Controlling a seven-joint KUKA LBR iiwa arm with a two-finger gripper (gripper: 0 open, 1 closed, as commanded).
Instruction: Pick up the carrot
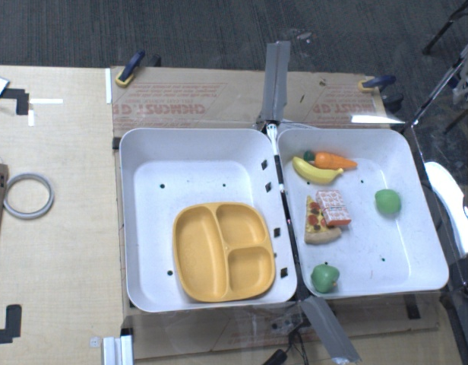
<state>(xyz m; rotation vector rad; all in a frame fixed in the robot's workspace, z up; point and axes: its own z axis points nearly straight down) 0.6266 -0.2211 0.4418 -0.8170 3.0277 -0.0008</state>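
While flat in the right bin (435, 238), carrot (336, 160) lengthwise left-right, tip rightward, beside banana (317, 172).

1. Smooth, glossy plastic: carrot (335, 160), banana (317, 170), yellow divided plate (223, 251).
2. Matt white plastic: both bins (143, 204).
3. Pale wood bench (59, 280); brown cardboard sheet (188, 101).

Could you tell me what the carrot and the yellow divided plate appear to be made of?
The carrot looks like moulded plastic toy food: uniform orange, smooth skin. The yellow divided plate also seems plastic: even colour, rounded moulded ridges, faint sheen. Neither can be confirmed by sight alone.
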